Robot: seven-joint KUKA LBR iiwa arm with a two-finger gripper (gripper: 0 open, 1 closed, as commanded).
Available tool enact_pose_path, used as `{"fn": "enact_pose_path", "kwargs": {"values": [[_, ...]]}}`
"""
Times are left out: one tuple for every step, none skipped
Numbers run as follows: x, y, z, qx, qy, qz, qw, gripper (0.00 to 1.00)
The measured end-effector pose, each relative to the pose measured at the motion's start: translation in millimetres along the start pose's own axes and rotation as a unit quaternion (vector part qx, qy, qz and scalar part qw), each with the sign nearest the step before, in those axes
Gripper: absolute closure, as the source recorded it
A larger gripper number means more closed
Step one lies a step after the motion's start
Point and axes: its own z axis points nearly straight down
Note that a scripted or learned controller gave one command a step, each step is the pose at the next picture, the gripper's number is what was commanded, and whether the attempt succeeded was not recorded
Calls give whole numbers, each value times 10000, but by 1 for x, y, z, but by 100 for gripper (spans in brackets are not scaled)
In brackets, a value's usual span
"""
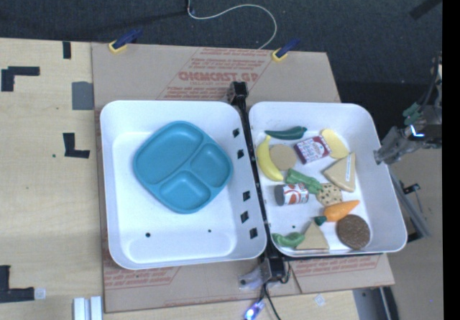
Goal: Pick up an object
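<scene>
Gripper [392,147] at right edge of frame, just outside right bin [381,189], hard to tell whether clenched or released. In right bin: banana [266,160] at left, green pepper [286,132] above, carrot [338,211], brown cookie [353,231] at lower right, small can [292,195] mid-bin. In left bin [115,167], blue divided plate [183,166], centre-left of frame. Table [43,189] beneath.
</scene>
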Motion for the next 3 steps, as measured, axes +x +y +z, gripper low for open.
{"fn": "enact_pose_path", "kwargs": {"values": [[2, 4, -13, -38, -14, -30, 10000, 100], [2, 4, -23, -35, -14, -40, 10000, 100], [3, 4, -33, -31, -14, -49, 10000, 100]]}}
